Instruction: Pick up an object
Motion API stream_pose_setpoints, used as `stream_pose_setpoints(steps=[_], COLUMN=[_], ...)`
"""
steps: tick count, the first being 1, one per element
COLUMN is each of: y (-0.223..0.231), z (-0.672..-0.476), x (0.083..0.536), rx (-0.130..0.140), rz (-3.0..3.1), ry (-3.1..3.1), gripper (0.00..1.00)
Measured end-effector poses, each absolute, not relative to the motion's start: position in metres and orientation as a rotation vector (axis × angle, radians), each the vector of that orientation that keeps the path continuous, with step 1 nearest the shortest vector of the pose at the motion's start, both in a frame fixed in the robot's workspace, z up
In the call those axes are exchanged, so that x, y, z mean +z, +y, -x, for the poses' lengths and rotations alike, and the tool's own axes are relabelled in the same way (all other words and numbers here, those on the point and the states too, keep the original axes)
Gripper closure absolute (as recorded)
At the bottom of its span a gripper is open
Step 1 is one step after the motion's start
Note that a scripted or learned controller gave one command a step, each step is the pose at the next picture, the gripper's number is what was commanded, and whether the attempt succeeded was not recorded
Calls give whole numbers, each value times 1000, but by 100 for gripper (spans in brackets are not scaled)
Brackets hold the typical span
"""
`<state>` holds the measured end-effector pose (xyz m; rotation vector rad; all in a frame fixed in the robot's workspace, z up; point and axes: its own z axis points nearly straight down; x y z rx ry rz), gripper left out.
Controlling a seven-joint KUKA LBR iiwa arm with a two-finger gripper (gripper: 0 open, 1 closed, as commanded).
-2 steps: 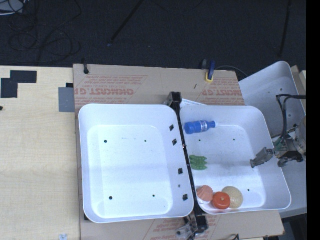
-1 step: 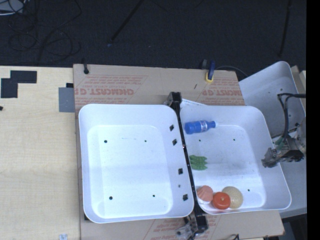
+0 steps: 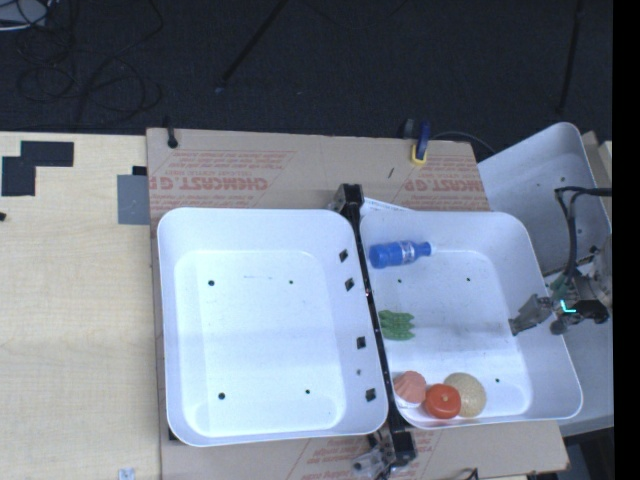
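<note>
Camera view, top-down at a slant: 2 shallow white bins side by side on a cardboard sheet [image 3: 300, 173] with red print, which lies on a light wood bench [image 3: 70, 308].

Left bin [image 3: 190, 268]: bare white floor, a few small dark holes.

Right bin [image 3: 500, 258] holds all the objects:
- blue bottle [image 3: 398, 254] with a paler cap, lying on its side near the far-left corner, cap end pointing right.
- small green item [image 3: 396, 325], maybe a leafy toy vegetable, too small to be sure. Lies by the left wall, just beside the black divider [image 3: 366, 308] between the bins.
- near-left corner cluster: pinkish round piece [image 3: 409, 386], red round piece [image 3: 442, 401], tan round piece [image 3: 467, 393]. All 3 look to be touching in a row, the red one in the middle and a bit in front.

Gripper [image 3: 527, 318] sits at the right bin's right wall, roughly mid-height of the bin, well apart from every object. A small teal light glows on the body behind it. Nothing visible between its fingers. Fingers are dark and small against the rim, so I cannot tell whether they're apart or together.

Beyond the bins: a blue and yellow clamp [image 3: 421, 142] on the cardboard's far edge, cables on the dark floor behind.
</note>
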<state>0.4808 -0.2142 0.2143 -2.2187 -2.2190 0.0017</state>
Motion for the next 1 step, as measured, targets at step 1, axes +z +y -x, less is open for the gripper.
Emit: stream_pose_setpoints(steps=[1], y=[-215], z=[-481], x=[224], rx=[2], rz=[2216], ry=[-2221], gripper=[100])
